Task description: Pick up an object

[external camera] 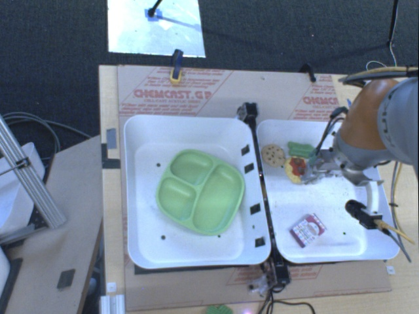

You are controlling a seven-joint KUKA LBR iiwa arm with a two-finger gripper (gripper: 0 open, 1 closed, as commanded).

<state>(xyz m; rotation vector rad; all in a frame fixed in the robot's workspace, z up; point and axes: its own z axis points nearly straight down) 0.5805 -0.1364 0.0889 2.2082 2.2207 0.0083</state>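
Gripper (313,171) low in right bin (340,250), near its far-left part, tip at a small red/yellow toy (296,168). Can't tell grip state, tip too small and blurred. Green item (300,148) just behind the toy, toward far edge. Cookie (273,154) beside it, nearer the bin's left wall. Red/white packet (308,229) near front edge, well apart from gripper. Left bin (141,241): green 3-compartment tray (200,191), roughly centre.
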